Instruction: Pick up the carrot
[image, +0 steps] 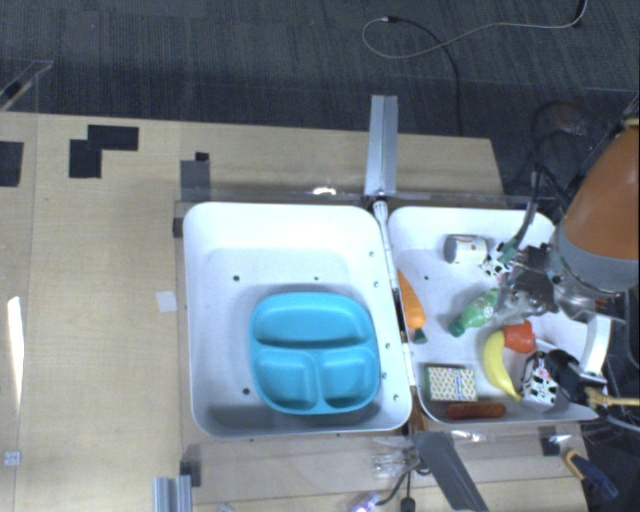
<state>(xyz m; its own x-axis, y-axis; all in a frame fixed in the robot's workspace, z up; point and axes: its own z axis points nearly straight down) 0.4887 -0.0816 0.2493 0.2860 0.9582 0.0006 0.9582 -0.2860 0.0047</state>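
The carrot (410, 304) is orange and slim, lying lengthwise against the left wall of the right bin (430, 232), next to the divider. My gripper (513, 288) hangs over the middle right of that bin, well to the right of the carrot and apart from it. It sits just above the right end of a green bottle (472, 312) and an orange-red piece (518, 337). Nothing of the carrot is near the gripper.
The right bin also holds a grey can (463, 247), a banana (497, 362), a patterned box (451, 382), a dark red sausage (475, 409) and a black-and-white toy (540, 380). A blue divided plate (315, 350) lies in the left bin (215, 300).
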